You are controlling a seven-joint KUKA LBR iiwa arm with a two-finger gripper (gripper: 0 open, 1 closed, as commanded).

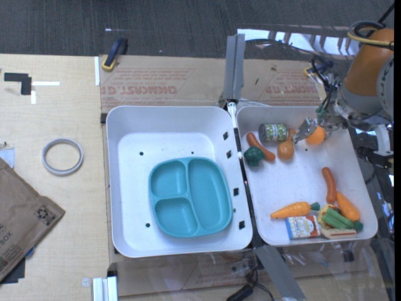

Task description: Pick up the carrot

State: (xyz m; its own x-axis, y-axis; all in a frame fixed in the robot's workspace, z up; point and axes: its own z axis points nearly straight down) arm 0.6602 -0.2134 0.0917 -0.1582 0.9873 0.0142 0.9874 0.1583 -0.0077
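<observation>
A carrot (pixel 291 211) with a green top lies near the front of the right bin (pixel 294 180), pointing left. A second, redder carrot (pixel 262 148) with a green top lies at the bin's back left. My gripper (pixel 309 131) hangs low over the back of the right bin, far from the front carrot. A small round orange fruit (pixel 317 135) sits right against the gripper's right side; whether it is held is unclear.
In the right bin are a green can (pixel 274 132), another small orange fruit (pixel 286 150), a red sausage (pixel 328 182), an orange piece (pixel 347 206), green vegetables (pixel 338 219) and a small box (pixel 301 227). A teal divided plate (pixel 190 196) lies in the left bin (pixel 125 168).
</observation>
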